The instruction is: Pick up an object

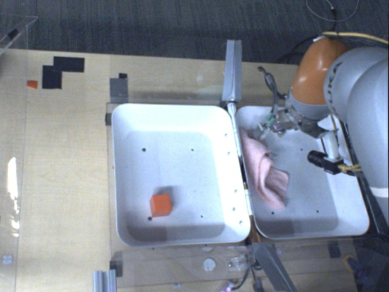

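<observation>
Beside claw (265, 128) — pink cloth (262, 172)

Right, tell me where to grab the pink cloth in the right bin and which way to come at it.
Pinch the bunched lower end of the pink cloth, coming straight down from above. It lies limp and flat along the left wall of the right bin, so a sideways approach would likely hit that wall. The raised folds there probably give the best purchase. The gripper is near the cloth's upper end.
</observation>
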Motion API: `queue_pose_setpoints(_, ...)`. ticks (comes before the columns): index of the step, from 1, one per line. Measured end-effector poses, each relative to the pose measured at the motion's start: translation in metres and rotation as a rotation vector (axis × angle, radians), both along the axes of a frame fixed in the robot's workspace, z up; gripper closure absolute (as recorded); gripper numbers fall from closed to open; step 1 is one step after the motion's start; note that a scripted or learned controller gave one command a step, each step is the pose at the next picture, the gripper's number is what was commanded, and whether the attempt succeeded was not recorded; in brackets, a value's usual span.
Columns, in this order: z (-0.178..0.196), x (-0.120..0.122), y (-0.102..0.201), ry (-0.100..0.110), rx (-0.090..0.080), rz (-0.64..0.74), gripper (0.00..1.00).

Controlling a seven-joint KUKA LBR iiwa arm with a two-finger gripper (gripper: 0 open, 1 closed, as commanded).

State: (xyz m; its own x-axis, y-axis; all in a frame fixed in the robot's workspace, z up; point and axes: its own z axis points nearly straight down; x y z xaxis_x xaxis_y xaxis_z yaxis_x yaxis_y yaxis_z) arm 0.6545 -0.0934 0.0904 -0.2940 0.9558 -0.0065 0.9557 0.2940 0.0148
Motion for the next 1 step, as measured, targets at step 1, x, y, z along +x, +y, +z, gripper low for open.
queue_pose_setpoints(1, 0.0014, -0.0624, 0.0042, -0.003, -0.004, 0.233, 0.0)
